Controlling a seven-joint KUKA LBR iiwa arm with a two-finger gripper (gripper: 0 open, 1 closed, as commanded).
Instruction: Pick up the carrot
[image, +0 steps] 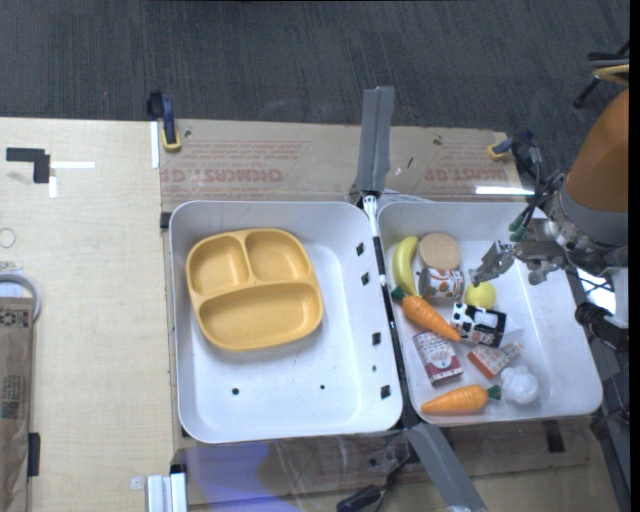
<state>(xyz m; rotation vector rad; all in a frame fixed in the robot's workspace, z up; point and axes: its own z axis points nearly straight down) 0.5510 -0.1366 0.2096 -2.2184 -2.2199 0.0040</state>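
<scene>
**Over the right bin, gripper hovers up and to the right of the carrot**

Over the right bin (560, 215) the gripper (492, 266) hangs at the end of the grey arm, which comes in from the right with its orange band (612, 160) up at the frame edge. Whether its fingers stand wide or narrow I cannot tell; the metal tip is too small and dark against the clutter, and nothing shows between them.

Down and to the left of the gripper lies the carrot (430, 315), slanting, its green top toward the divider between the bins and its orange body pointing down toward the bin's middle. It is near the gripper but apart from it. A second carrot (457, 401) lies well below the gripper, near the bin's front wall, roughly level, green end to the right.

Just left of the gripper stands a round jar (440, 265), and left of that again a banana (404, 264), upright along the divider. Directly below the gripper sits a yellow lemon (482, 295), and under it a black-and-white cow toy (476, 321). Further down, a small red packet (438, 357) and a white crumpled ball (519, 384).

Far off to the gripper's left, in the left bin (190, 330), lies a yellow divided plate (254, 288)
</scene>
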